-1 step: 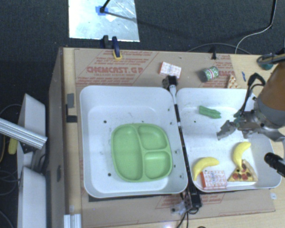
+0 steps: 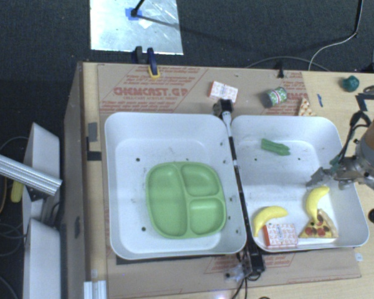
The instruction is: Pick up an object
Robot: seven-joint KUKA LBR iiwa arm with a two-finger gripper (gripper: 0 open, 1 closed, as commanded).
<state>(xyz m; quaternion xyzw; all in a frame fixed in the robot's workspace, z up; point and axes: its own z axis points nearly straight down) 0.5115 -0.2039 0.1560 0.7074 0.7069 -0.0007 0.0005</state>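
Desk (image 2: 174, 83) carries two bins side by side. Left bin (image 2: 121, 136): divided plate (image 2: 186, 199) near its front edge. Right bin (image 2: 280, 167): bean pod (image 2: 275, 146) toward the back edge; first banana (image 2: 268, 217) and card (image 2: 280, 234) at the front edge, card just before the banana; second banana (image 2: 316, 199) and pizza slice (image 2: 319, 226) in the front right corner, slice before the banana. Claw (image 2: 327, 176) over the bin's right side, just behind the second banana. Behind the bins on the desk: small box (image 2: 223, 91), can (image 2: 276, 96).

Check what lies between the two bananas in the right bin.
Camera view: only bare white bin floor separates the left banana from the right banana; the small printed box and pizza slice lie just below.
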